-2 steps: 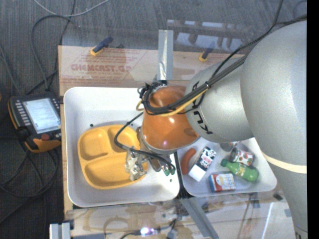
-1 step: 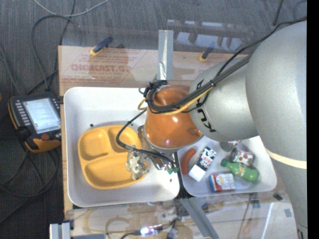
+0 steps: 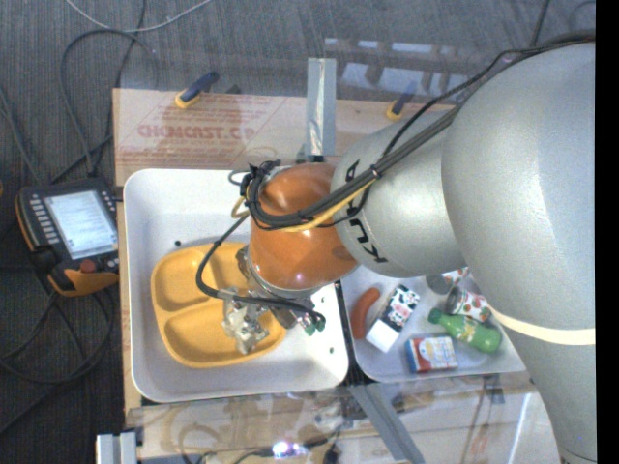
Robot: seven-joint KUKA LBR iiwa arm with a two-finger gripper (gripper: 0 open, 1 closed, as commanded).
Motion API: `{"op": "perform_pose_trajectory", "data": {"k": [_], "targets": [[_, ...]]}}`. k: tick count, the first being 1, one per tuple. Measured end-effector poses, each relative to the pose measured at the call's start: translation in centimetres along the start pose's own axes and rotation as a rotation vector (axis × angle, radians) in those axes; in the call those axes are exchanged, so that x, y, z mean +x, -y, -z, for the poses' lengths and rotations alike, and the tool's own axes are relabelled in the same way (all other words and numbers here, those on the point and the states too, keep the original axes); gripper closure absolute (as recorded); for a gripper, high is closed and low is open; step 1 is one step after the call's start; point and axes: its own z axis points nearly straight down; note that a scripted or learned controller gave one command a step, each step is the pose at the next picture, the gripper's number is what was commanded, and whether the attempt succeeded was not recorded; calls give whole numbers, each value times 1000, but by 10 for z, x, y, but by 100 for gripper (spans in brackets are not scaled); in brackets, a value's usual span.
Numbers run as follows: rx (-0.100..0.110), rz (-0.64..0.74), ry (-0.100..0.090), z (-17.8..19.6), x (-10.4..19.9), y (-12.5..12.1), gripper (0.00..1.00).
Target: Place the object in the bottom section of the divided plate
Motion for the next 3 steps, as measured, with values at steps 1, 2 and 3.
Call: {"op": "perform_pose_trajectory", "data": {"k": [1, 2, 3], "targets": [[-7, 40, -15, 23, 20, 19, 100], [-7, 42, -1, 25, 16, 17, 0], [-8, 42, -11, 32, 18, 17, 100]]}}
